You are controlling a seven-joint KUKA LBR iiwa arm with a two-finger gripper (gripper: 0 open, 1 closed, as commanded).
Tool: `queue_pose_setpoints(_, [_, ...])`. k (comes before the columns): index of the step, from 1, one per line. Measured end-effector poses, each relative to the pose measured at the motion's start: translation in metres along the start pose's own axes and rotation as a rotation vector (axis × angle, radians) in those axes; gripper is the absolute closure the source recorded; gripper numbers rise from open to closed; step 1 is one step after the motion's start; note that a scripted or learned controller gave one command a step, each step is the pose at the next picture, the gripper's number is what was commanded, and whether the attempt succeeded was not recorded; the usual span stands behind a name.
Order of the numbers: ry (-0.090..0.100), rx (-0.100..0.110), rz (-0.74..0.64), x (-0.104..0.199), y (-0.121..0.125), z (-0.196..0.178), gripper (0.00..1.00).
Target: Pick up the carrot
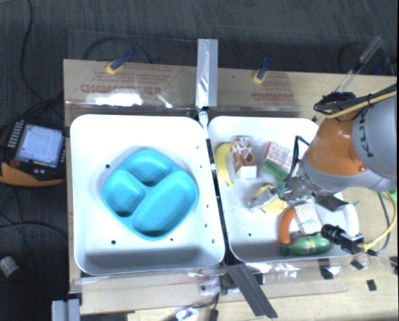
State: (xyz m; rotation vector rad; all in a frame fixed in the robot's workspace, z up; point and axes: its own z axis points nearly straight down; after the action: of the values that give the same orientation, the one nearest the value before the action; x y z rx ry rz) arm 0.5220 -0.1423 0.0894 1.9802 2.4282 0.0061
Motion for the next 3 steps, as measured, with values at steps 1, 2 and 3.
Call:
queue_pose_setpoints(1, [0.005,0.011,-0.229,0.0031,-0.0387,-0.0648,0.0])
queue_pose_setpoints(2, [0.011,0.01,-0.231,0.0056,-0.0378,-0.0727,1.0])
queue_pose_setpoints(3, [0.011,0.01,-0.231,0.0055,-0.0378,-0.0727,0.0])
